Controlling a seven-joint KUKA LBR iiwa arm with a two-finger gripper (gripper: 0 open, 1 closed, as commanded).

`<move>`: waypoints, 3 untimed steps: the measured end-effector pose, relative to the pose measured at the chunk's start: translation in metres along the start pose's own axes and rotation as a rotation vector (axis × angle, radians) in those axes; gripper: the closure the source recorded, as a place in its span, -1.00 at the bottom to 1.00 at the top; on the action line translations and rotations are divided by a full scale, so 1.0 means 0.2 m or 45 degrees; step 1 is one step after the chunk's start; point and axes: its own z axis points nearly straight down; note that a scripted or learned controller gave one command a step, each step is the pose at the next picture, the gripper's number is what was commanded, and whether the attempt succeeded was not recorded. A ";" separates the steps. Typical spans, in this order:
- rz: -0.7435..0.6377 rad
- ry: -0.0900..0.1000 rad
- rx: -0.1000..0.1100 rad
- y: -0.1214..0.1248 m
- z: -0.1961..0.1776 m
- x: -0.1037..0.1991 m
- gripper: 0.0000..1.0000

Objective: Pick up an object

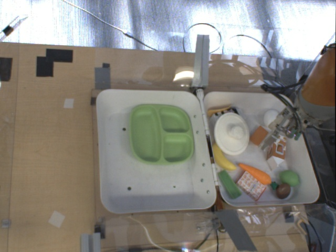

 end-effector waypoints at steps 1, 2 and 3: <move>0.091 -0.007 -0.007 0.08 0.17 -0.10 -1.00; 0.337 -0.009 -0.009 0.07 0.16 0.07 -1.00; 0.330 -0.026 -0.015 0.08 0.10 0.05 1.00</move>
